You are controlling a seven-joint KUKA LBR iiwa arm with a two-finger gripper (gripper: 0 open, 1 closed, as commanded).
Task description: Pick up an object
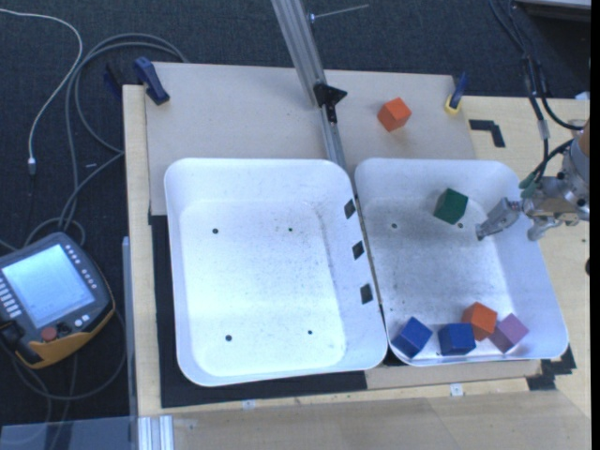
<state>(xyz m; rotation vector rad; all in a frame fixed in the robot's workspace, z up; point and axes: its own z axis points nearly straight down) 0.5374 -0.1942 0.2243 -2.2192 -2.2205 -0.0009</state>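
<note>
Green cube (451,205) just left of tool (515,221), apart.

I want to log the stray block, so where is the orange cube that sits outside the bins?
The orange cube lies on the bare bench board behind the right bin, near the yellow clamp at the bench's back edge.

The pale wooden surface (234,111) carries two shallow white bins side by side: the left bin (187,195) and the right bin (548,307). Behind the right bin, an orange cube (395,113) sits directly on the bare board, apart from both.
</note>
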